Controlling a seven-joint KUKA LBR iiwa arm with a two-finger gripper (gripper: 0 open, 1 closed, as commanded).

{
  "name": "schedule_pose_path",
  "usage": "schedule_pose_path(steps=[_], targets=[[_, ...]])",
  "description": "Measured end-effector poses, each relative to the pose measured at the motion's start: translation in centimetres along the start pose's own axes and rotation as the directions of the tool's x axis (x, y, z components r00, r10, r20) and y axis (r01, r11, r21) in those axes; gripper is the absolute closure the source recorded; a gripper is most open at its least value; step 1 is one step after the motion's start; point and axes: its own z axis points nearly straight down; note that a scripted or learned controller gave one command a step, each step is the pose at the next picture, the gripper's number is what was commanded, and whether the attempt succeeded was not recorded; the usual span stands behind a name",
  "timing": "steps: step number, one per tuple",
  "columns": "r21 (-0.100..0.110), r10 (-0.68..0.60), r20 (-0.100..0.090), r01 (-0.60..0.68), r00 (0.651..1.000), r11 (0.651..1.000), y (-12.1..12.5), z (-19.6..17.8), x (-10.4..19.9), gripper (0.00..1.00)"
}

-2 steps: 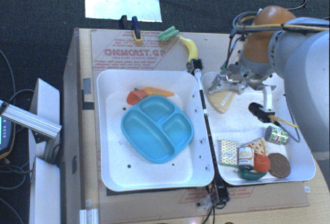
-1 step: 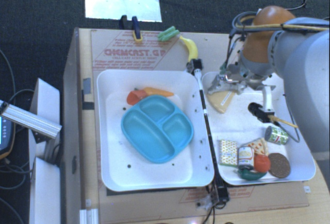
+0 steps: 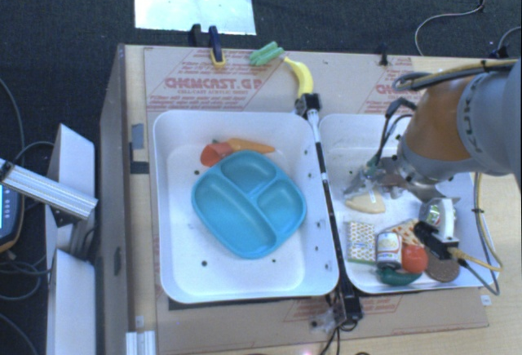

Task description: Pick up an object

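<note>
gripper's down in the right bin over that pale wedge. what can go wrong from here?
1. The pale wedge lies flat and low beside the gripper; the fingers may slide over it and come up with nothing.
2. The small can, patterned card and red piece crowd the right bin just below; a sideways drift could knock them.
3. The wedge sits near the divider, so a push could wedge it against the wall.

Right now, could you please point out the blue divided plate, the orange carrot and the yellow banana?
blue divided plate (image 3: 249, 205), camera view, on the ridge between compartments.
orange carrot (image 3: 251, 146), camera view, middle of its body.
yellow banana (image 3: 300, 76), camera view, middle of its curved body.
</note>
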Motion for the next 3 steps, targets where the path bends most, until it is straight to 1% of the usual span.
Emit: schedule_pose_path(steps=[1,2,3], targets=[[-0.002,-0.003,0.000,0.003,1.000,1.000,5.7,0.0,-3.5,0.00],[-0.006,-0.004,0.001,0.004,1.000,1.000,5.9,-1.1,-3.5,1.00],[-0.005,-0.004,0.001,0.004,1.000,1.000,5.8,-1.1,-3.5,0.00]])
